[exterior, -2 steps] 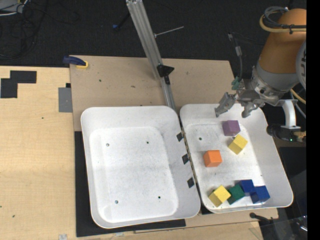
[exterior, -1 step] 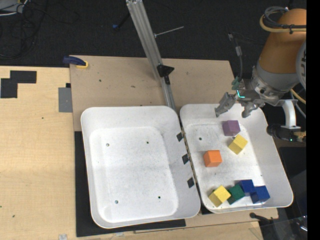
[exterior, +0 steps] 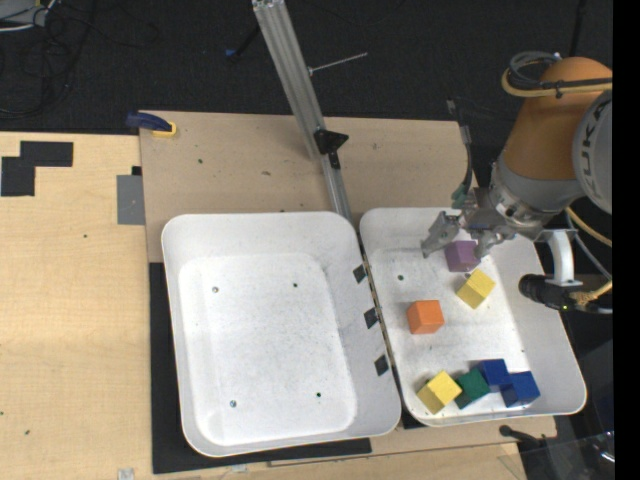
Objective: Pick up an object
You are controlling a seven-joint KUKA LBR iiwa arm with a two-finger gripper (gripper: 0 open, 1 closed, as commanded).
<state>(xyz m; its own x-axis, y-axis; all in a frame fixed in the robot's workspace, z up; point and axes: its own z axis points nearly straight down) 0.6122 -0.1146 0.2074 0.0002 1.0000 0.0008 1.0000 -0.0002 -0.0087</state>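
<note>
Gripper sits over the right bin, fingers spread open astride the purple block, not closed on it. Relative to that block: yellow cube just beside, orange cube near, green block well apart.

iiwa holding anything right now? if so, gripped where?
Cannot be told. The end effector sits right above the purple block in the right bin, but the view doesn't show the block actually gripped or lifted.
</note>
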